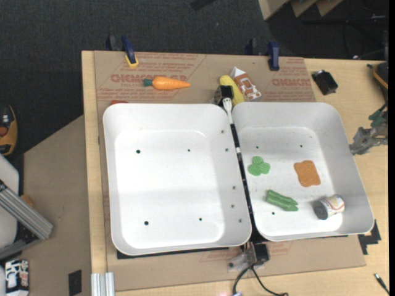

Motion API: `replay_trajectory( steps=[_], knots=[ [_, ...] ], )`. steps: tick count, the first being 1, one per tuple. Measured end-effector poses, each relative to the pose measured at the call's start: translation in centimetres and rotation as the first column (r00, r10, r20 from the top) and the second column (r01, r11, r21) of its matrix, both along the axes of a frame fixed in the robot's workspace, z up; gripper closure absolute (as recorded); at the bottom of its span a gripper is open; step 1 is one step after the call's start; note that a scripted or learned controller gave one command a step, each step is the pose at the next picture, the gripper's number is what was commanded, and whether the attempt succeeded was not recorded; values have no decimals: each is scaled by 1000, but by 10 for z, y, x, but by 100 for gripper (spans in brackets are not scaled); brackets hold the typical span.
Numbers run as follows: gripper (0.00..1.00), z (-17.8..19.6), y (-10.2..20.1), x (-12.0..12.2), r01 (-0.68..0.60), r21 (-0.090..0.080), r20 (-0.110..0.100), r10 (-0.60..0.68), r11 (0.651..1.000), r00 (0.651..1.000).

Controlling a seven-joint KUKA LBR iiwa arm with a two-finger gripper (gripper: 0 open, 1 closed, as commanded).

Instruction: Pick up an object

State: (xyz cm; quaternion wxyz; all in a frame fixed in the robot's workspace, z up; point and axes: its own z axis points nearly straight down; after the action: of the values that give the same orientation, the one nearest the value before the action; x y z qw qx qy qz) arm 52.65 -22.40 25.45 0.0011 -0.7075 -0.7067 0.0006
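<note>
Nearest the lens, a black connector with cable [254, 256] is recorded at the front edge of the bench.

1. Bench [92, 103]: brown board with faded red print, on which both bins are carried.
2. Left bin [166, 171]: white, shallow, with four dark dots marked on its floor.
3. Right bin [290, 125]: white, shallow, set against the left bin along a shared middle seam.
4. Gripper [365, 139]: a grey mechanism seen at the right edge, just outside the right bin's far right rim and well apart from every item. Whether the claw is released or clenched cannot be told; nothing is seen grasped in it.
5. Carrot [166, 83]: orange, laid on the bench behind the left bin.
6. Yellow item with printed packet [239, 85]: laid on the bench behind the seam, a black part beside it.
7. Green pod [281, 200]: laid in the right bin, near its front.
8. Orange-brown slab [307, 172]: laid flat in the right bin, right of centre.
9. Green clover shape [258, 166]: laid in the right bin, near the seam.
10. Small can [328, 207]: tipped on its side in the right bin's front right corner, just beside the green pod.
11. Two blue clamps [273, 54]: fixed on the far bench edge.
</note>
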Motion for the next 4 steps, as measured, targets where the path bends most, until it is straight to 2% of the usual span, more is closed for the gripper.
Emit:
replay_trajectory(
  steps=[1,2,4],
  knots=[
    [100,15,0,-18,-1,0,2,1,1000,1000],
    [100,21,0,-16,-2,-2,5,2,1000,1000],
    [100,42,0,-47,-1,0,3,1,1000,1000]
  ],
)
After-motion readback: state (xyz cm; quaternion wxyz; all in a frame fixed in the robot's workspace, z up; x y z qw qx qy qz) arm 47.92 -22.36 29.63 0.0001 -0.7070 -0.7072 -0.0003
